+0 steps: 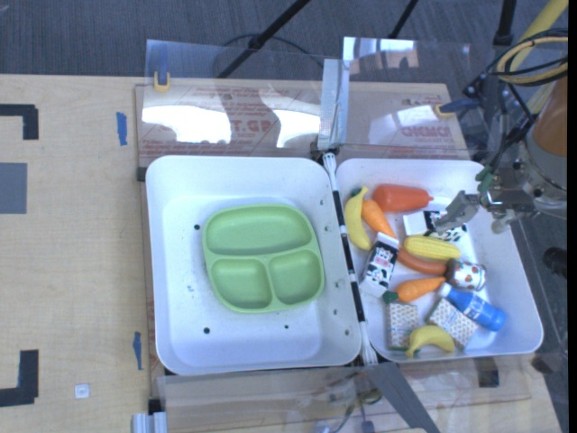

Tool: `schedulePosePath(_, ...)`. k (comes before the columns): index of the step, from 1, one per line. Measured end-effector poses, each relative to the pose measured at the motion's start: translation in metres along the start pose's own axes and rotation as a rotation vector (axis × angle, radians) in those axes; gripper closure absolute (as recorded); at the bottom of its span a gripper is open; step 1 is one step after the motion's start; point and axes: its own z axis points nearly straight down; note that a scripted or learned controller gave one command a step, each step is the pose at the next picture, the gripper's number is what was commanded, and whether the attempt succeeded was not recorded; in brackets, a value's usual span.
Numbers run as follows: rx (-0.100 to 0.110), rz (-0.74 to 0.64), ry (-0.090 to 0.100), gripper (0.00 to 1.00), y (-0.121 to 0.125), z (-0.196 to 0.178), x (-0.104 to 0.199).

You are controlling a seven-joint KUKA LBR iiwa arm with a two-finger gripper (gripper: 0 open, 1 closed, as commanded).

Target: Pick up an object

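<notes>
The right bin (521, 282) holds several toy foods: a yellow banana (354, 219), a long red-orange piece (402, 197), a corn cob (431, 247), a cow-print carton (381, 264), an orange carrot (419, 289), a blue bottle (476, 311) and a small banana (431, 338). My gripper (478, 216) hangs over the upper right of this bin, open, with nothing between its fingers. Its left finger (458, 210) reaches down over a black-and-white packet (444, 225) just above the corn. The right finger (499, 225) stands over bare bin floor.
The left bin (171, 242) holds a green divided plate (262, 257). A metal divider (345, 242) separates the bins. Clear panels (234, 106) rise behind both. Cables and the arm's body (541, 142) crowd the right side. Wooden bench (63, 242) lies to the left.
</notes>
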Motion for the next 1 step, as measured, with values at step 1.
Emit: schedulePosePath(1,-0.001,-0.22,0.001,0.0,-0.0183,0.0502,-0.0529)
